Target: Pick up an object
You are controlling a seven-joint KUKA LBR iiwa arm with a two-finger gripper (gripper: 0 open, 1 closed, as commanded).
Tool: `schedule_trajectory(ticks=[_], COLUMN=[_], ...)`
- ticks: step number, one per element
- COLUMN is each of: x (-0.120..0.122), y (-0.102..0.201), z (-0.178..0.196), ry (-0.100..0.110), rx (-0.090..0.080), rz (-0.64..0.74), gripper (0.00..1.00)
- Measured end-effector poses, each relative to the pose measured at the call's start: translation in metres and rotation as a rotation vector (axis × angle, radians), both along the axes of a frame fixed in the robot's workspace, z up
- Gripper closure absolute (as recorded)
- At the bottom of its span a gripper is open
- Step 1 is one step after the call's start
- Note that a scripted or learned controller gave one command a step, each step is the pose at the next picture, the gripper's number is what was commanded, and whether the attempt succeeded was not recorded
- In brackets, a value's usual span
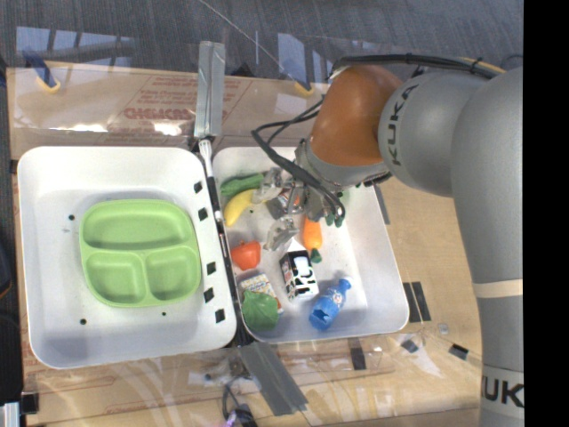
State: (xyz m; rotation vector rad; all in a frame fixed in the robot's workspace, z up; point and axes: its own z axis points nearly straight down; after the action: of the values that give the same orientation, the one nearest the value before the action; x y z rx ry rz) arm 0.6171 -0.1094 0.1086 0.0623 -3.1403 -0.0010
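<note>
Cardboard-covered bench (107, 105) on grey carpet. Left bin (44, 238): green divided tray (140, 253), wide white margin around it. Right bin (378, 256), crowded left half: banana (236, 207), tomato (246, 255), green ball (260, 310), carrot (312, 234), blue bottle (327, 305); right side bare. Gripper (283, 212) low among them beside carrot; grip state cannot tell.

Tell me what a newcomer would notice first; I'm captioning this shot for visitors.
The big grey arm with its orange band reaches in from the right, its gripper low over the right bin. Under it lies a bright jumble: banana, carrot, tomato, blue bottle. In the left bin sits a green tray.
</note>
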Motion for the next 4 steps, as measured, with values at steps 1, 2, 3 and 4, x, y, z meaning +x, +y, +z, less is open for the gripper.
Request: schedule_trajectory(ticks=[1,2,3,4], x=[-0.031,-0.029,-0.023,-0.024], y=[-0.032,-0.030,-0.035,-0.035], z=[-0.019,-0.009,0.138,0.133], ry=[0.003,0.002,-0.012,-0.002], rx=[0.000,0.000,-0.004,-0.001], rz=[-0.039,-0.032,0.138,0.138], gripper=[0.00,1.00,1.00,0.00])
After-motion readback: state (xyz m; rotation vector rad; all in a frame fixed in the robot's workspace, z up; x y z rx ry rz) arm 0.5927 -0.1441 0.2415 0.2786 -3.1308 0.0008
